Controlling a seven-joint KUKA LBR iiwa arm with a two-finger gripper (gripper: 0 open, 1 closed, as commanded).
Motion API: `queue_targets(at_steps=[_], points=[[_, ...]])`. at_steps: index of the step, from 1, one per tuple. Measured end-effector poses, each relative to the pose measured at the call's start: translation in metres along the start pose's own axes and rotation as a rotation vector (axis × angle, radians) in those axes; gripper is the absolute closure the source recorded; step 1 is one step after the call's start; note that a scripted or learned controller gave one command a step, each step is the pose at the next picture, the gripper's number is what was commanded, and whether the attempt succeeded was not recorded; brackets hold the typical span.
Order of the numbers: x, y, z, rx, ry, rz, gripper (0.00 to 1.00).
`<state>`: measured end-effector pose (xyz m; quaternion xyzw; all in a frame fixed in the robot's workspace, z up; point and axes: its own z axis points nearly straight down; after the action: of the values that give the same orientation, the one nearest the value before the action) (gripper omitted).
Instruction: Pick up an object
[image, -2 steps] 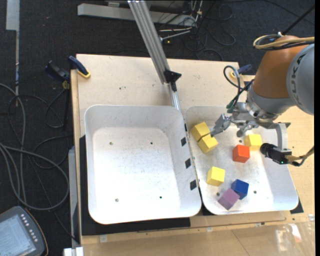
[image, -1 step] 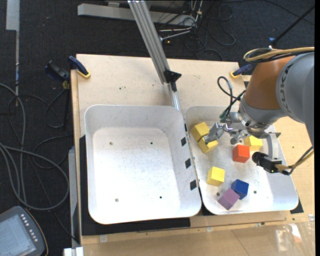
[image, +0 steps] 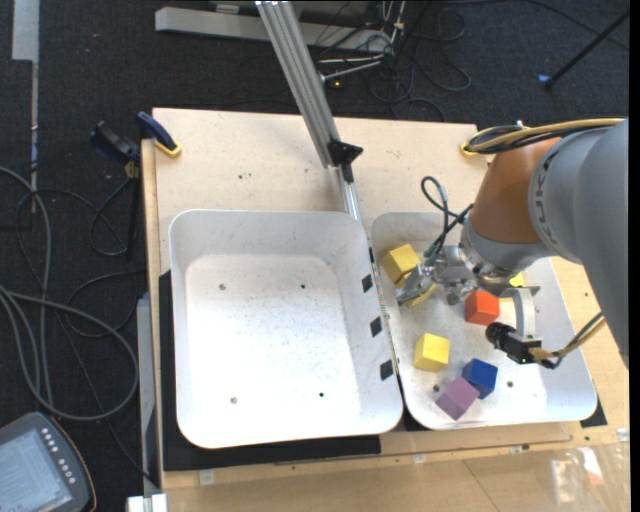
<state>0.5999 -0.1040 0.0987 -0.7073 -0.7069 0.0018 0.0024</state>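
Note:
Several blocks lie in the right bin (image: 556, 386): a yellow block (image: 402, 263) at the upper left, an orange block (image: 482, 307) in the middle, a yellow cube (image: 432, 352), a blue cube (image: 480, 376) and a purple cube (image: 457, 397) toward the front. My gripper (image: 424, 287) reaches down into this bin from the right. It sits just below the upper yellow block and left of the orange block, close to both. The wrist and cables hide part of the bin's floor behind it.
The left bin (image: 262, 322) is a wide white tray beside the right one. A slanted metal pole (image: 312, 100) comes down to the gap between the bins. A blue and yellow clamp (image: 150, 135) sits at the bench's back left corner.

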Motion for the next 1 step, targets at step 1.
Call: queue_targets(at_steps=[1], points=[[-0.0008,0.0016,-0.0138,-0.008,-0.002,0.001,1.0]])
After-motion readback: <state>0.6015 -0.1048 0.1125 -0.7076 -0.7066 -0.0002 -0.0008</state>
